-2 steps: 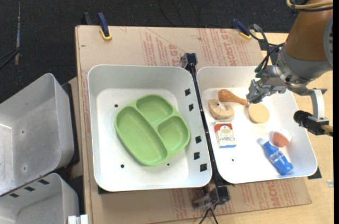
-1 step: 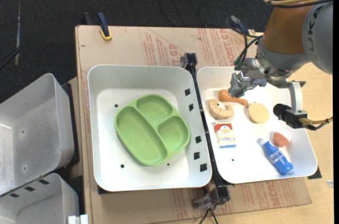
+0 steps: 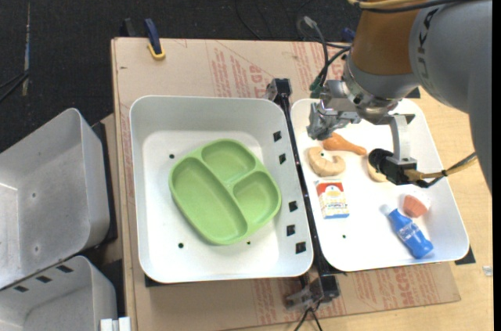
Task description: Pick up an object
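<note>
Bin on the left: shallow white tray. The only thing in it is the plate, so there's not much to grab on this side.
Green plate: three-compartment plate lying flat in the middle of that bin, turned a bit askew. It's wide and low, so my guess is it'd be awkward for a two-finger grab.
Gripper: low over the upper left corner of the right bin, close to the wall between the two bins. Honestly can't tell from this angle whether it's open or closed, and I don't see anything held in it.
Beige ring: bagel-looking thing just below the gripper, lying flat.
Small carton: white with a red patch, flat on the floor right below the ring.
Orange piece: carrot-like, lying on its side just beside the gripper, and it's the closest thing to it. I'd bet this is the pick target, but that's a guess.
Blue bottle: on its side near the lower right corner, well away from the gripper.
Pinkish lump: small, just above the bottle.
Bin on the right: all the small loose stuff is in here, which is probably why the arm is working this side.
Arm: reaches in from the right, and its orange band is right above the gripper.
</note>
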Action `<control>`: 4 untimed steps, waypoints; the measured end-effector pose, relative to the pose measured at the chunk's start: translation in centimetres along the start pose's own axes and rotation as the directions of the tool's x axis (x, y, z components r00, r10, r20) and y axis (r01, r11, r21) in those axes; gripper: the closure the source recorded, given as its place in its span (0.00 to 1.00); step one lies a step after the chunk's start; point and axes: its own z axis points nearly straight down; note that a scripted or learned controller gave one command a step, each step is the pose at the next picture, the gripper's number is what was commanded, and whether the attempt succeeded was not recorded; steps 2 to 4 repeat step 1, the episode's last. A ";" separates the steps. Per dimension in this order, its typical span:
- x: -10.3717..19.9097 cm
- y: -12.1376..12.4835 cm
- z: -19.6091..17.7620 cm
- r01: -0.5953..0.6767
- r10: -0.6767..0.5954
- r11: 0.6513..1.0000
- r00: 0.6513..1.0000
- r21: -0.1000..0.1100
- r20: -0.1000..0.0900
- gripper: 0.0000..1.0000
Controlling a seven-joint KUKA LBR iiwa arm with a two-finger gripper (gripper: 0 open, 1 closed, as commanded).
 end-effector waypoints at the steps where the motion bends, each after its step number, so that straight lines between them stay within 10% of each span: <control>1: 5.4 2.1 1.4 0.000 0.000 1.000 1.000 0.000 0.001 1.00; 4: 5.4 2.1 1.4 0.000 0.000 1.000 1.000 0.000 0.001 1.00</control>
